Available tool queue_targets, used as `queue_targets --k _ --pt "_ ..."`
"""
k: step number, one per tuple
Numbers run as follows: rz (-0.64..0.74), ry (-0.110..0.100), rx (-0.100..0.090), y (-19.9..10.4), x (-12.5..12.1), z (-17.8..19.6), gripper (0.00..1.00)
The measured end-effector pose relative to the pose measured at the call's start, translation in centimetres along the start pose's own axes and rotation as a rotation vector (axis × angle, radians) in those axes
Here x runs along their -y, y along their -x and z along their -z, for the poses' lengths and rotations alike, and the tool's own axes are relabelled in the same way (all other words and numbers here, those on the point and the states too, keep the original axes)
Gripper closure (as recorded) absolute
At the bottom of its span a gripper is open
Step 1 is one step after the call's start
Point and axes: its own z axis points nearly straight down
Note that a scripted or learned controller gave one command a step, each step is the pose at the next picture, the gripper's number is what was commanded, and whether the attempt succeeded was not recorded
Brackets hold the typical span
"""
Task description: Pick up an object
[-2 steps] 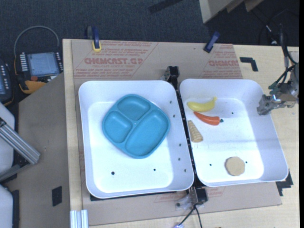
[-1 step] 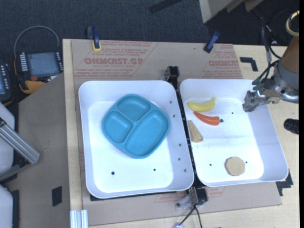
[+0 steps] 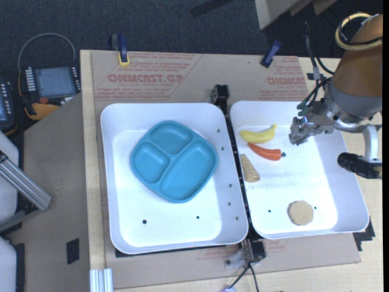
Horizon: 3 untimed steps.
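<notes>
Worktop [image 3: 182,72]: brown board carrying two white bins side by side.
Left bin [image 3: 121,181]: blue divided plate [image 3: 174,161].
Right bin [image 3: 328,181]: banana [image 3: 258,134], red pepper [image 3: 265,152], cone [image 3: 250,168], round cookie [image 3: 301,212].
Gripper [image 3: 299,134]: above right bin, just right of pepper; finger state unreadable, nothing seen held.

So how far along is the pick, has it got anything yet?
Done: nothing lifted. The banana, red pepper, cone and cookie all lie in the right bin. In hand: the gripper hangs beside the banana and pepper. Left: the descent, grasp and lift.
</notes>
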Motion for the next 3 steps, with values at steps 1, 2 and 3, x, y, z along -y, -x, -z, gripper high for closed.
queue_targets --k 1,2,3 --pt "0.001 0.004 0.001 -5.0 -0.6 0.9 1.0" --pt "0.0 -0.001 0.0 -9.6 0.5 1.3 1.0" --pt "0.005 0.002 -0.001 -15.9 0.3 1.3 1.0"
